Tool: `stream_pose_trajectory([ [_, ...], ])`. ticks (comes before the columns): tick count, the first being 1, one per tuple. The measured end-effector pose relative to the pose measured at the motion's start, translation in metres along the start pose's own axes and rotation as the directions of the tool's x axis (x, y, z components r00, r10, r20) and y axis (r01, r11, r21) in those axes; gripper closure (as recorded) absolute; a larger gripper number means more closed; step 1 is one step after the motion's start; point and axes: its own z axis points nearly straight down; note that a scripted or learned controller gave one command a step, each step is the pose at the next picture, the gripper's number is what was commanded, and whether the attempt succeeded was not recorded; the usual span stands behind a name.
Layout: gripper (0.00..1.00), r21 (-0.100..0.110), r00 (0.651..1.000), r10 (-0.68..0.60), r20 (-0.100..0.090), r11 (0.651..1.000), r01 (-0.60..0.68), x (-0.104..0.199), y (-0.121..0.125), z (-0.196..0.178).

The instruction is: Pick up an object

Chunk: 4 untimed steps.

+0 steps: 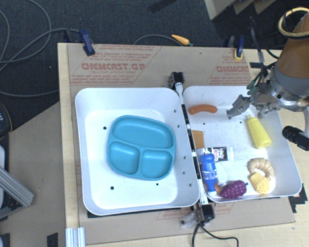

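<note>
My gripper (251, 110) hangs over the back of the right bin (283, 153), its grey fingers (237, 109) spread open with nothing between them. An orange sausage (203, 108) lies just to its left. A yellow bottle (259, 131) lies directly in front of it. Toward the front of the same bin lie a blue bottle (208, 169), a purple bunch of grapes (233, 189), a yellow corn piece (261, 183) and a beige ring-shaped pastry (261, 164).
A brown block (198, 138) and a small black-and-white box (217, 153) sit near the divider between the bins. The left bin (92, 117) holds a blue divided plate (140, 147). The orange-banded arm (296, 60) stands over the right bin's back right corner.
</note>
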Motion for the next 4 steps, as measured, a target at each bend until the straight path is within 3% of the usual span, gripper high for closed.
stream_pose_trajectory([
  [1, 0.00, -0.003, 1.000, 0.005, 0.005, 1.000, -0.005, -0.067, 0.021, 0.013],
  [2, 0.00, 0.008, 1.000, 0.003, -0.002, 1.000, -0.003, -0.092, 0.016, 0.108],
  [3, 0.00, 0.001, 1.000, -0.004, -0.008, 1.000, 0.004, -0.087, 0.007, 0.134],
  [4, 1.00, -0.002, 1.000, -0.002, -0.001, 1.000, 0.002, -0.090, 0.007, 0.123],
])
